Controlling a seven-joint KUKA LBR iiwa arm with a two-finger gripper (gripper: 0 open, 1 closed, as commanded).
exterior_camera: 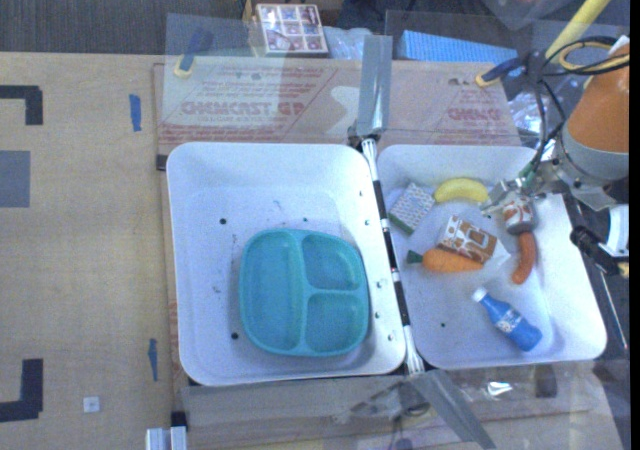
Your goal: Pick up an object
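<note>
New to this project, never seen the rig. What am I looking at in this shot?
One camera, fixed above a bench, looks down at a slant. The bench bears two shallow white bins side by side. The left bin holds a teal divided plate. The right bin holds small items: a banana, a carrot, a sausage, a blue bottle, a patterned carton and a grey checked packet. The robot arm, grey with an orange band, reaches in from the right. Its gripper sits low at the right bin's upper right, just right of the banana. Whether it holds anything can't be told here. Its job is to pick up an object.
</note>
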